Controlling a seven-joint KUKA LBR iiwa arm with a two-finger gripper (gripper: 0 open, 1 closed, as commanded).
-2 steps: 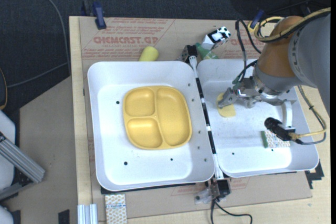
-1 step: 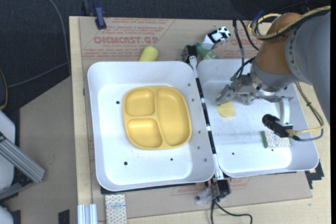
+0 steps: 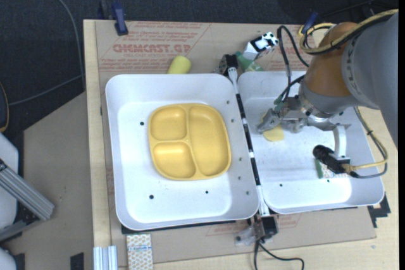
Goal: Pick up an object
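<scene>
Arm: grey KUKA arm (image 3: 373, 60) with an orange band above the wrist reaches in from the right, over the right bin (image 3: 297, 196).
Gripper: the gripper (image 3: 279, 121) hangs low over the left half of the right bin, near the wall it shares with its neighbour. From this angle it is impossible to tell whether it is open or closed.
Object: a small pale yellow piece (image 3: 273, 135) lies on the floor of the right bin, right at the gripper's tip. Whether the two touch cannot be made out.
Left bin: the left bin (image 3: 126, 136) carries a yellow divided plate (image 3: 188, 140) with three compartments, sitting flat near its middle.
Bench: a yellow cylinder-like item (image 3: 179, 64) rests on the bench board (image 3: 152, 41) just behind the left bin. A blue clamp (image 3: 118, 18) sits at the board's far edge.
</scene>
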